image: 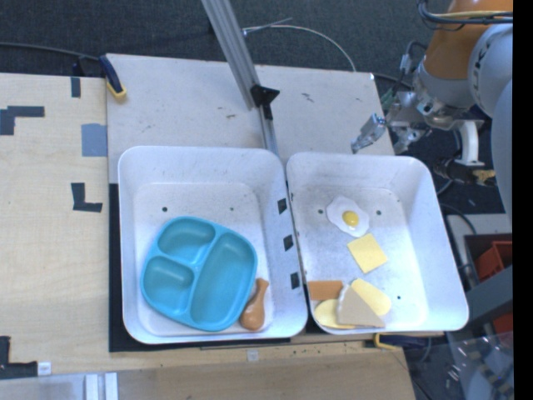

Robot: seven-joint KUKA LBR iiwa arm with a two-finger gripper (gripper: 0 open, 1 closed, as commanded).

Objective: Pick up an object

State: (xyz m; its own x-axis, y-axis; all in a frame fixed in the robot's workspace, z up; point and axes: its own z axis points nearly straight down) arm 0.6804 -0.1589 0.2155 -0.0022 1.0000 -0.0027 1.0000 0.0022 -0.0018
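My gripper point(385, 137) hangs above the far rim of the right bin point(433, 223), near its back right corner. Its fingers stand apart with nothing between them. In the right bin lie a fried egg point(348, 217), a yellow cheese square point(367, 252), an orange slab point(325, 290) and a pale bread wedge point(360, 305) on a yellow piece near the front edge. The left bin point(133, 223) holds a blue divided plate point(200, 272) with a brown drumstick point(256, 305) beside its right edge.
A slanted metal pole point(237, 48) comes down from the top to the gap between the bins. White cable point(325, 40) loops over the bench behind the right bin. Wooden tabletop with grey tape marks point(50, 140) lies to the left.
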